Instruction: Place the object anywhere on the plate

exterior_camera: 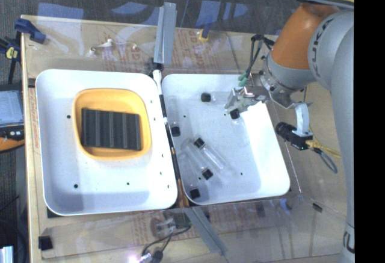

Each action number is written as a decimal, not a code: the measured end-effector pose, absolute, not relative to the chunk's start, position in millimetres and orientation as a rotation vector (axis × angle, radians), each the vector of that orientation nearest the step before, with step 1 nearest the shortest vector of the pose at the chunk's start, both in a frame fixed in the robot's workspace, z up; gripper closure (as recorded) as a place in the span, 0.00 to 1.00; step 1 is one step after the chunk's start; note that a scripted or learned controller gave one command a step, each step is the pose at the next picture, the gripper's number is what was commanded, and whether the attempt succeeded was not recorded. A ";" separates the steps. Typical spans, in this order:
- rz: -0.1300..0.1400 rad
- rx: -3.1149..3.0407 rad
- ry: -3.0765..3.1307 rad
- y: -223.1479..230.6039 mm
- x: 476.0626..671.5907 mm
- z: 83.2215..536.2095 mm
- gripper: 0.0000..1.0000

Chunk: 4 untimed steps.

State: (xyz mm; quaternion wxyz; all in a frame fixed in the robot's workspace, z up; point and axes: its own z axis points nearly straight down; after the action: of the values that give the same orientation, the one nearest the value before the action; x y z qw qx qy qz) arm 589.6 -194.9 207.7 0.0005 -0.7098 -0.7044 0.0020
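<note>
A yellow plate [112,99] lies in the left bin [54,135], and a dark ridged block [112,129] rests flat in its middle. In the right bin [264,159] a clear, see-through piece [207,156] with small black bits at its ends lies near the centre. My gripper [236,109] hangs over the upper middle of the right bin, above and to the right of the clear piece and far from the plate. Nothing can be made out in its grasp.
Small black pieces lie scattered in the right bin: one at the top [206,97], one by the left wall [175,130], one at the front [195,194]. A metal divider bar [163,33] stands behind the gap between the bins. The arm [307,45] enters from the right.
</note>
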 end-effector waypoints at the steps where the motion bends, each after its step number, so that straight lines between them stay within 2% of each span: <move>1: 0.002 -2.104 -2.328 -136.7 600.2 200.7 1.00; 2: 0.000 -1.897 -2.505 -121.6 620.2 201.6 1.00; 3: 0.002 -1.723 -2.623 -79.4 625.1 192.3 1.00; 4: 0.003 -1.349 -2.832 -61.5 601.6 191.2 1.00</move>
State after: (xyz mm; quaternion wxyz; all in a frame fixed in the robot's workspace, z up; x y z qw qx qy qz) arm 601.6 -61.5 191.2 0.0024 -0.4302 -0.9027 0.0009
